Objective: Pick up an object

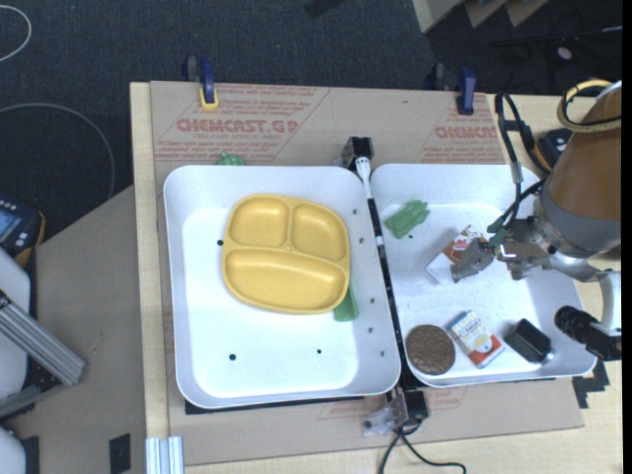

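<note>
My gripper (476,262) hangs low over the middle of the right bin (553,294), on the grey arm with its orange band (591,171) coming in from the right. Its tip is right beside a red and white packet (460,244) and a white scrap (439,266), and I cannot tell whether it touches either. Also in this bin are a green piece (406,217) at the back left, a brown round disc (431,349) at the front, a small printed box (473,335) next to the disc, and a black block (528,341) at the front right.
The left bin (197,294) holds a yellow divided plate (287,253), with a green item (345,308) poking out from under its right edge. A ridge (380,265) separates the two bins. Black cables (513,146) trail beside the arm.
</note>
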